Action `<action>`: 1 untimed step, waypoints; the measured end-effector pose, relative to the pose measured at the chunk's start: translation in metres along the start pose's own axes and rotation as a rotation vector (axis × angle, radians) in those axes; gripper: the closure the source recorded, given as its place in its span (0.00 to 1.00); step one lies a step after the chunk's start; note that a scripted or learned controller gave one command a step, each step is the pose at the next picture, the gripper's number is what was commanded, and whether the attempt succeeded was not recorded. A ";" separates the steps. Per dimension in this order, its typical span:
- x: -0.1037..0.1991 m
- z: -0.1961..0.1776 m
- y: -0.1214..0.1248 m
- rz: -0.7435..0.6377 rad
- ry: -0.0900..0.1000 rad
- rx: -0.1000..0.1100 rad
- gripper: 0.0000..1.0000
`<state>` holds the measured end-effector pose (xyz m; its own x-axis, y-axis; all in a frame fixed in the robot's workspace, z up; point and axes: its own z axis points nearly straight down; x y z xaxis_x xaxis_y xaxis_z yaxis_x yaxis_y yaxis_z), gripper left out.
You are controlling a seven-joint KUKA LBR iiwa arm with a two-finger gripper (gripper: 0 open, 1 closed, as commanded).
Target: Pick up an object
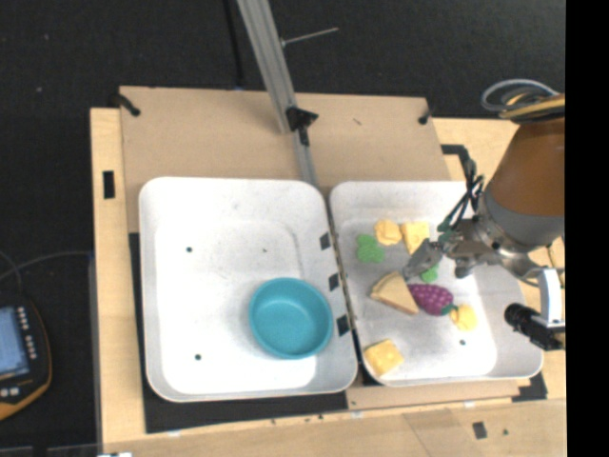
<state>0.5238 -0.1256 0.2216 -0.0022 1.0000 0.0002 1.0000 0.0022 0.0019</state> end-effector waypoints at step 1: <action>0.000 0.000 0.000 0.002 0.000 -0.001 0.00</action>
<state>0.5239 -0.1257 0.2216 0.0000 1.0000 0.0001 1.0000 0.0000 0.0026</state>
